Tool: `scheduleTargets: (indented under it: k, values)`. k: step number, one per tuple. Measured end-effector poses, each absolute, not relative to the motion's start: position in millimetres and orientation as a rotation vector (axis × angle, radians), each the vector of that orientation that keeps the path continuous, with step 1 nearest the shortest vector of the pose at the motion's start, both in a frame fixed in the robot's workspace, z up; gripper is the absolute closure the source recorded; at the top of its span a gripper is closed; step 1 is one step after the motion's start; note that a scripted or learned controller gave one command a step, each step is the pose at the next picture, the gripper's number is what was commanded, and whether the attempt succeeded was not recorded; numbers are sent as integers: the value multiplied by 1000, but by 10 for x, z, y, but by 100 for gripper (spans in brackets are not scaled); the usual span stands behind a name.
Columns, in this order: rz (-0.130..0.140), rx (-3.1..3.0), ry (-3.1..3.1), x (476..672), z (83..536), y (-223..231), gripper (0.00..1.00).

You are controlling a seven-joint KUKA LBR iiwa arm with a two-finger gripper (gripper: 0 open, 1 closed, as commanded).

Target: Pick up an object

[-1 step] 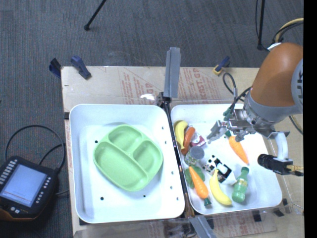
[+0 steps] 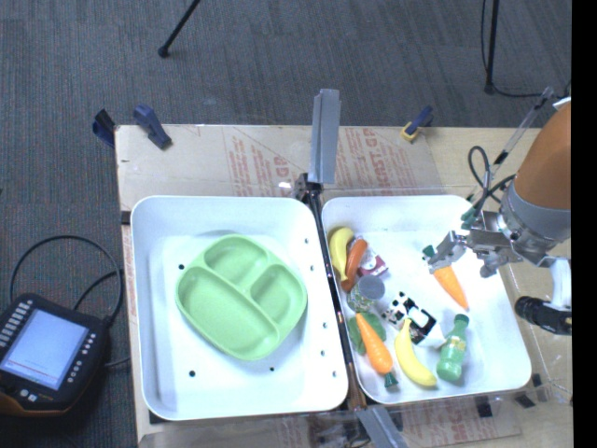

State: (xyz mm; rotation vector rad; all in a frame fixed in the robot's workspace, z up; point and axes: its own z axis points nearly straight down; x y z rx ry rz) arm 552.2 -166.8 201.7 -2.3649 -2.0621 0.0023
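Note:
My gripper [image 2: 463, 258] hangs over the middle right of the right bin [image 2: 485, 371], its two fingers spread apart. An orange carrot [image 2: 452, 287] lies just under it, thick end up between the fingers and tip pointing toward the near right. The fingers stand wider than the carrot and I see no grip on it. The grey arm with its orange band [image 2: 550, 161] comes in from the right edge.
The right bin also holds a yellow banana [image 2: 413, 356], a second carrot [image 2: 373, 342], a green bottle [image 2: 452, 353], a black-and-white toy [image 2: 410, 313], and a banana and jar at its left wall [image 2: 341, 247]. A green divided plate [image 2: 242, 295] lies in the left bin [image 2: 154, 381].

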Motion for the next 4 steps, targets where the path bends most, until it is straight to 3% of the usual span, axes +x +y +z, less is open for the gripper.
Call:
scheduleTargets:
  k: [1,2,3,4]
  values:
    - [4,-2460,-1946,5539,1483,-1319,0]
    - [-5,-2500,-1906,5898,964,-993,0]
    - [-20,-2326,-2127,5286,947,-835,0]
    - [2,-2325,-2106,4744,868,-1258,0]
